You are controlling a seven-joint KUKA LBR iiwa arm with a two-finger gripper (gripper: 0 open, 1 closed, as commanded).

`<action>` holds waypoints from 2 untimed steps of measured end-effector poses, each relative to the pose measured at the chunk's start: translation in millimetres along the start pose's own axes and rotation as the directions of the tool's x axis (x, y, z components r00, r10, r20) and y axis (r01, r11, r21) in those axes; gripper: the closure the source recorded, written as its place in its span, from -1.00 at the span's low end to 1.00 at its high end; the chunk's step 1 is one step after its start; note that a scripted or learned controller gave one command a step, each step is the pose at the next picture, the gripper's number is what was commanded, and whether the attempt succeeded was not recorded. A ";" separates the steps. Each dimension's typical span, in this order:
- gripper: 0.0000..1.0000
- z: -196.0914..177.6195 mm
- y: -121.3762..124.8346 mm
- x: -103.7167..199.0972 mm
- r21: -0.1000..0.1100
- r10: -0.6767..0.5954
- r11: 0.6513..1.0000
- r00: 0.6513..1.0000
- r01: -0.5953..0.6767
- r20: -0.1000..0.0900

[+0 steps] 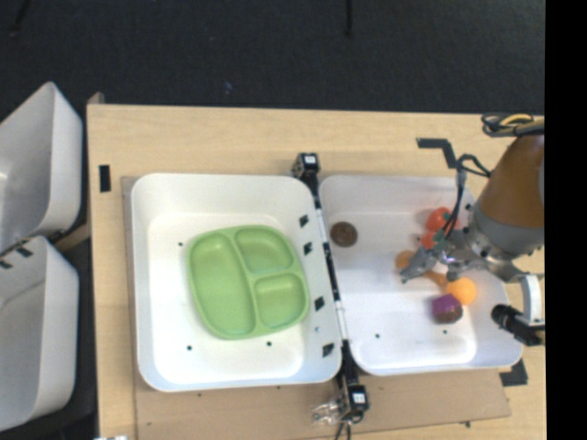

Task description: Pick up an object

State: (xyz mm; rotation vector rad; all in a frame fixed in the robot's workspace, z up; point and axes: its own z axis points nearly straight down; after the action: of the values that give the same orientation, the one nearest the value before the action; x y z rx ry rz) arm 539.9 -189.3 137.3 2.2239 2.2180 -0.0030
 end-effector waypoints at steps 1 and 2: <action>1.00 -12.5 0.8 -0.8 -0.004 0.005 1.000 1.000 -0.005 0.000; 1.00 -54.2 0.8 1.9 -0.003 -0.006 1.000 1.000 0.006 -0.001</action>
State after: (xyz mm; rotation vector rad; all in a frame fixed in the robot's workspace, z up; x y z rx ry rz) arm 540.8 -187.3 191.4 2.2163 2.2238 0.0007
